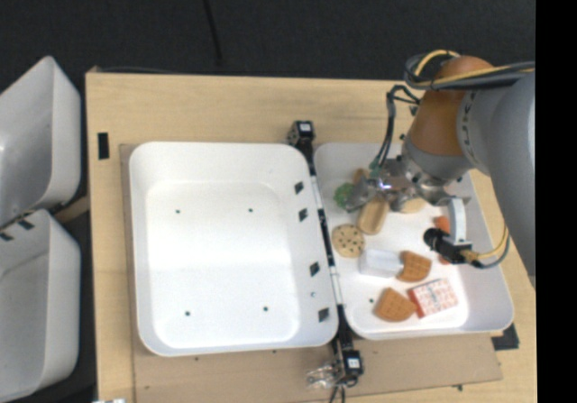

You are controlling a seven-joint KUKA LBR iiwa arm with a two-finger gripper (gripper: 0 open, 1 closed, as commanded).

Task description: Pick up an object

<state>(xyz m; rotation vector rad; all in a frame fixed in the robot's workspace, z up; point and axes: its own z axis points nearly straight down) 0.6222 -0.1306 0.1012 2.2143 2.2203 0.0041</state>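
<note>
Reaching down into the right-hand shallow white plastic bin (487, 306), the grey arm's two-finger gripper (386, 183) sits over a tan oblong piece (373, 215), just beside a green lump (345, 195). Finger state: cannot tell. Best to centre on one item before closing, avoiding neighbours.

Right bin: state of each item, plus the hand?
hand: low in the right bin, over the tan piece; grip cannot be told
green item: lying by the divider, partly under the hand
tan piece: lying at a slant
round cookie: flat, free
white block: flat, free
orange pieces: flat, free
red-patterned card: flat, free
</note>
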